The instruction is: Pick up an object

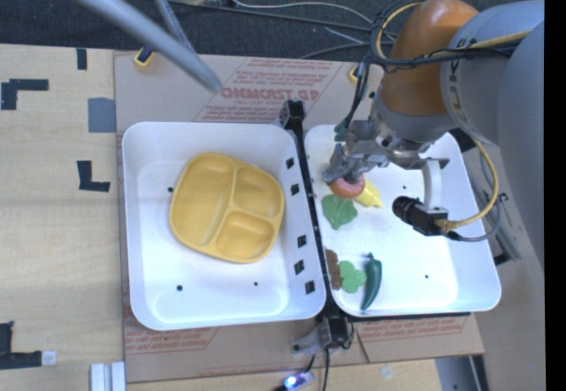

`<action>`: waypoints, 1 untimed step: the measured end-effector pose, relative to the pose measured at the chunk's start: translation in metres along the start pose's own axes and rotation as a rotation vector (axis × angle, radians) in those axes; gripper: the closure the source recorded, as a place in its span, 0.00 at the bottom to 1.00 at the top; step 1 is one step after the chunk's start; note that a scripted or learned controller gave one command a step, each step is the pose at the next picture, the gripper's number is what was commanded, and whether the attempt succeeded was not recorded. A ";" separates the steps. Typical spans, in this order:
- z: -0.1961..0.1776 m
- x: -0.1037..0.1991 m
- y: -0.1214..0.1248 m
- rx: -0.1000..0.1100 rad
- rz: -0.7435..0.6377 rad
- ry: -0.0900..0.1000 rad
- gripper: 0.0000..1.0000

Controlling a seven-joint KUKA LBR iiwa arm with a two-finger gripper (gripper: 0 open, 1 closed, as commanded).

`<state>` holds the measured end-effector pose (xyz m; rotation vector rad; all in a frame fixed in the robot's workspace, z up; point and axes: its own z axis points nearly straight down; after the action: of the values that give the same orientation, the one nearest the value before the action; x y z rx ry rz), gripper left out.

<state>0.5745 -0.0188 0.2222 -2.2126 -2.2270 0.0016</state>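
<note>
Gripper Low Over Toy Food in Right Bin

Gripper (349,170) sits low in the right bin (473,287), close to the divider between the two bins, directly above an orange-red piece (346,188) with a yellow piece (370,197) just beside it. Whether the fingers are spread or pinching cannot be told, since the wrist and its grey housing hide them from above. A light green leafy piece (340,211) lies just below the orange-red one. Farther toward the front of the bin, a dark green pepper (370,279) lies beside a small green piece (351,277), with a brown bit (332,264) against the divider. A black cylinder (416,213) with a yellow cable hangs off the arm over the middle of the bin. The left bin (141,203) holds a yellow divided tray (227,206), lying flat near its centre, well apart from the gripper. Both bins rest on a cardboard sheet (265,84) bearing red print, partly covered by a grey bar crossing from the upper left; the letters are too blurred to read with certainty. Black cables trail across the dark floor behind the bench.
</note>
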 end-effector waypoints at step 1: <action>-0.004 0.042 0.016 -0.001 0.001 0.000 1.00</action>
<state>0.5899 0.0235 0.2259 -2.2139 -2.2269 0.0000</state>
